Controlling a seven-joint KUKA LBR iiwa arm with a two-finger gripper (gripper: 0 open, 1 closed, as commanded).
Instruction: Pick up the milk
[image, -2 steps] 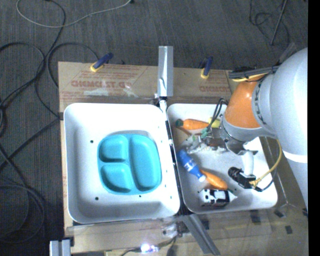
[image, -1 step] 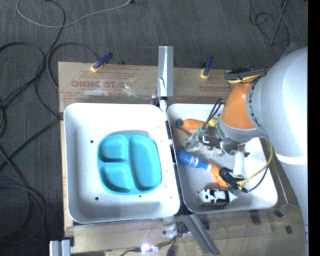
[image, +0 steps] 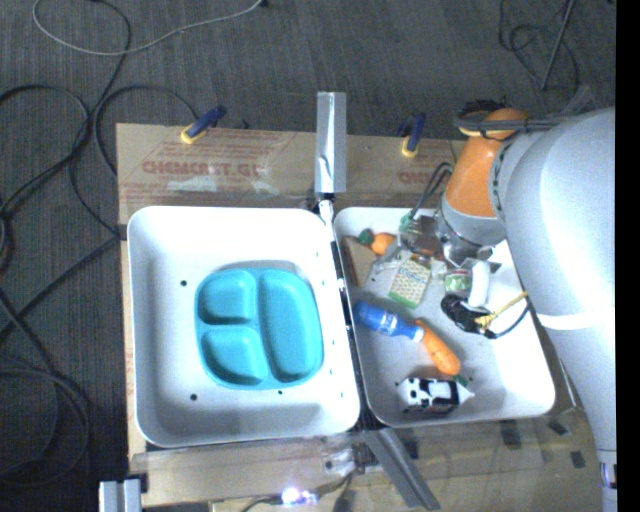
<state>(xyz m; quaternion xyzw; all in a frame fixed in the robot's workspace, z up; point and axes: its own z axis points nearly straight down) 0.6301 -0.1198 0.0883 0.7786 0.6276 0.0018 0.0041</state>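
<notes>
The milk (image: 432, 394), a cow-patterned carton, lies at the near edge of the right bin (image: 520, 405), just beyond it the carrot (image: 438, 347) and blue bottle (image: 386, 320) could get nudged or grabbed instead, and the gripper (image: 428, 243), whose opening I cannot tell, hangs at the far end.

Two bins set side by side on the tabletop (image: 150, 170), a divided tray (image: 262, 325) held in the left bin (image: 160, 250), the milk (image: 432, 394) laid at the near edge of the right bin (image: 520, 385), a bottle (image: 388, 321) placed behind it, the end effector (image: 435, 245) lowered over the far part.
</notes>
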